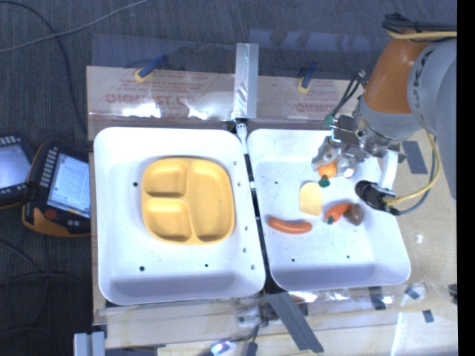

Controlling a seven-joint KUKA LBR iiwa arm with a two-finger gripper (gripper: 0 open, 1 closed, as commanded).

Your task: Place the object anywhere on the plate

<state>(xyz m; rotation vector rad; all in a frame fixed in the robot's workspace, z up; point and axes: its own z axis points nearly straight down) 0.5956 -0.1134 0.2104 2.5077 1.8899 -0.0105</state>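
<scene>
Low in right bin [386, 262]: red sausage [289, 226], beside it pale yellow block [311, 199], small carrot [336, 213] touching brown lump [355, 215]. Gripper [327, 170] down in same bin w/ small orange item [326, 170] at its tips — grip state: can't tell. Yellow plate [187, 199] over in left bin [119, 258], 3 compartments.

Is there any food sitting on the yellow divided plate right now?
No, the yellow divided plate holds nothing, while the orange sausage lies in the other white bin.
</scene>
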